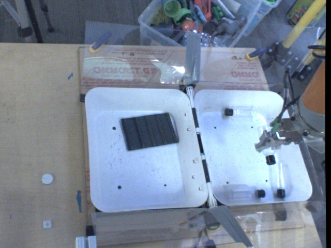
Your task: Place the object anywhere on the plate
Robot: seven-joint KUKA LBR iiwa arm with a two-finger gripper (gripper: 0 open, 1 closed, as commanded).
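A dark grey ribbed plate lies flat in the left bin, toward its back. Several clear vials with black caps lie in the right bin: one at the back, one at the front, and one upright along the right side. A further black cap sits just in front of my gripper. The gripper hangs over the right part of the right bin, far from the plate. I see nothing clearly held in it.
The arm comes in over the right bin's right rim. A metal divider separates the two bins. Behind the bench stands a clear tub of colourful toys. A white disc lies on the wooden table at left.
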